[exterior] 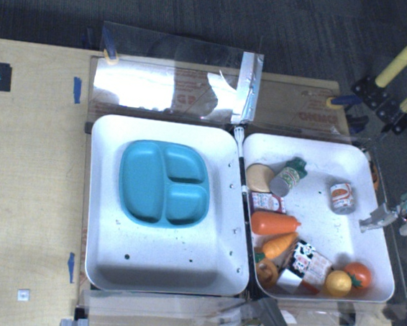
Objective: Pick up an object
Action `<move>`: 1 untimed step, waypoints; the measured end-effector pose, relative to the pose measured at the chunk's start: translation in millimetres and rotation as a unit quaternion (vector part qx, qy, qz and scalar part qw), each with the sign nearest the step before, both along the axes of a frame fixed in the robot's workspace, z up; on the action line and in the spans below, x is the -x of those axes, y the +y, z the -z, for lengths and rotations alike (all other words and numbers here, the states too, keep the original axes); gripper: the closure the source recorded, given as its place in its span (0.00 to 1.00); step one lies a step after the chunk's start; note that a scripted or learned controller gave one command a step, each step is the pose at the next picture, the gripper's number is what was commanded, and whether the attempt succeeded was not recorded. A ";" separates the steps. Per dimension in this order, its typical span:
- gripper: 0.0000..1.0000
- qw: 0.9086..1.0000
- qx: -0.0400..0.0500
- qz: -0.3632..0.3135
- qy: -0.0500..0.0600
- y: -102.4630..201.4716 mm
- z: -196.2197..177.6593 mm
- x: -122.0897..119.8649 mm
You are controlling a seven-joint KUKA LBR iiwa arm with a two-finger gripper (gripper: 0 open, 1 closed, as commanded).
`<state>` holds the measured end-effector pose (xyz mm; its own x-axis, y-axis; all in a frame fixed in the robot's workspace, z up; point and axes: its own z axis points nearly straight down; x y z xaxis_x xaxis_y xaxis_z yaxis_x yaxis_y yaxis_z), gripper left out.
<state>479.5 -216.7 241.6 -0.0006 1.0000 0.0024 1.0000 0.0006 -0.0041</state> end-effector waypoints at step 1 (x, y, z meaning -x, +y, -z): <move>0.00 1.000 -0.003 -0.015 0.004 7.0 129.5 -17.0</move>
